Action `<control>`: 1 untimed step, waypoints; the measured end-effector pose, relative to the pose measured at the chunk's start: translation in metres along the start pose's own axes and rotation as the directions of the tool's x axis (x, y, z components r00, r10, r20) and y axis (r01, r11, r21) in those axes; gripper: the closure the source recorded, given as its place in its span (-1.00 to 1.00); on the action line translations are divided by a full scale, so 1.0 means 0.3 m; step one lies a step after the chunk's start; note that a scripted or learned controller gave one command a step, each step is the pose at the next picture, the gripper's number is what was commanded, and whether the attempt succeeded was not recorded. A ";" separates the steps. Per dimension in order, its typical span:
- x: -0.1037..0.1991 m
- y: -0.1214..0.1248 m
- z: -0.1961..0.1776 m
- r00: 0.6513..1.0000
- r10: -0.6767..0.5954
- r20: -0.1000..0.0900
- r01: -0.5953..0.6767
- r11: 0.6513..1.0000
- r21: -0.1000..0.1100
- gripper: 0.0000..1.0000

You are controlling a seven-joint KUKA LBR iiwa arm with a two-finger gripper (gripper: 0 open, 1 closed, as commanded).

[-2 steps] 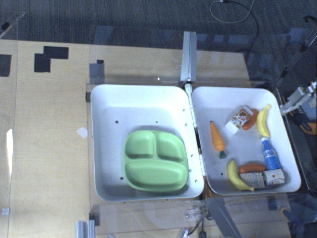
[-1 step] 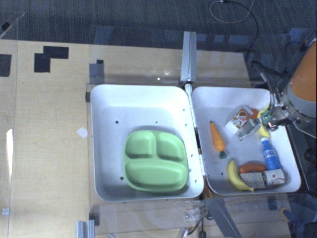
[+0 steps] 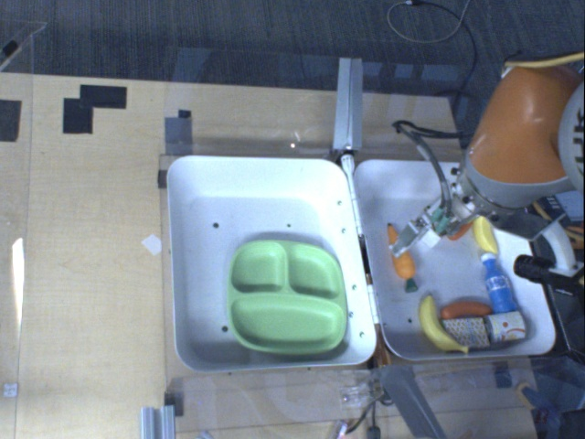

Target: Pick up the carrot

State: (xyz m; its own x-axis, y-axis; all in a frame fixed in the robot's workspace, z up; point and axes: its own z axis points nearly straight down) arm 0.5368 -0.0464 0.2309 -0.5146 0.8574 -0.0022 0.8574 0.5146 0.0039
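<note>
A: Where is the carrot (image 3: 403,264) seen?

B: It is seen in the right bin (image 3: 384,327), toward that bin's left side, lying on the white floor. A smaller orange piece (image 3: 392,234) is seen just above it, close to the tip of the tool.

A: And the jaws (image 3: 410,237)?

B: They are placed just above and to the right of the carrot, at the end of a slim metal tool that slants down from the arm (image 3: 516,131). Whether they are released or clenched cannot be told; the fingertips are too small and blurred. Nothing can be made out between them, so no grasp is claimed.

A: What else is found in the right bin?

B: A banana (image 3: 437,326) is laid along the lower edge. A reddish sausage-shaped thing (image 3: 465,309) rests just beside it, and a small boxed item (image 3: 498,328) is set at the lower right. A blue and white bottle (image 3: 498,287) is laid above that, with a yellow thing (image 3: 483,236) near its top. A small dark green bit (image 3: 410,284) is seen just below the carrot.

A: And the left bin (image 3: 192,245)?

B: A green divided tray (image 3: 287,294) is held in it, toward the lower middle, with three compartments, none of which is seen to carry anything.

A: How are the bins set?

B: They are placed side by side on the wooden desk (image 3: 82,273), touching or nearly touching along a metal divider (image 3: 347,108).
</note>
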 end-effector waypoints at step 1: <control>0.000 0.000 0.000 1.000 0.000 0.000 0.000 1.000 0.000 -1.00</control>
State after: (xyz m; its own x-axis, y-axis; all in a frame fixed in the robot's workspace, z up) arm 0.5369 -0.0465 0.2310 -0.5144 0.8575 -0.0024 0.8575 0.5144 0.0041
